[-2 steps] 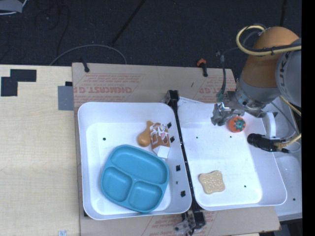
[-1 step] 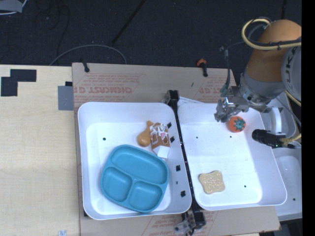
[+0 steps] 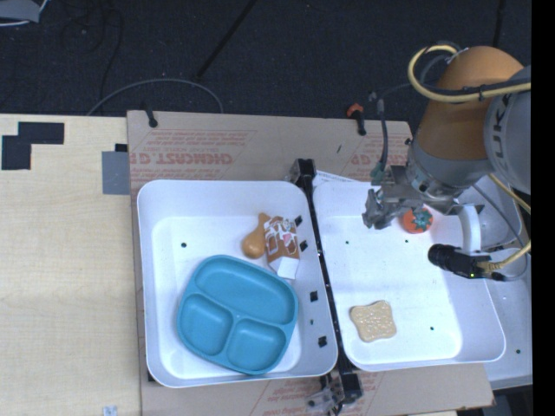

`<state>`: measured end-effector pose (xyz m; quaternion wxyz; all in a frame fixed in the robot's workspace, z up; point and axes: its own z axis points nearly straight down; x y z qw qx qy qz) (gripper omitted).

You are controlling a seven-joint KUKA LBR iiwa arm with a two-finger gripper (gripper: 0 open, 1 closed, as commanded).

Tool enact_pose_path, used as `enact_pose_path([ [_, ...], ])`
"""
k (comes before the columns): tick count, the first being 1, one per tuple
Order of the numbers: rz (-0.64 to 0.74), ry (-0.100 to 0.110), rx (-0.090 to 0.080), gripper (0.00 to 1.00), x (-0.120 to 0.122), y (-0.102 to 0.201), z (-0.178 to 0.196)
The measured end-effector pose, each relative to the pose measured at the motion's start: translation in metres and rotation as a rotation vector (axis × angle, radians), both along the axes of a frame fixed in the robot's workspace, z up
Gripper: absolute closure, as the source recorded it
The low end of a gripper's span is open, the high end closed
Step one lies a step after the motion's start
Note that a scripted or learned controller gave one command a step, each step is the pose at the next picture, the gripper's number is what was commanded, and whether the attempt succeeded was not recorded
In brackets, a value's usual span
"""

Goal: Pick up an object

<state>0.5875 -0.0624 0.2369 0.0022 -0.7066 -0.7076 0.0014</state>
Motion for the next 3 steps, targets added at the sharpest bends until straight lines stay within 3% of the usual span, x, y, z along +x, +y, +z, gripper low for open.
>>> enact_pose_path([
  [1, 0.002, 0.002, 0.001, 1.00, -0.026, 0.046, -0.014],
  [3, 0.002, 0.002, 0.000, 1.00, -0.067, 0.135, -0.002],
])
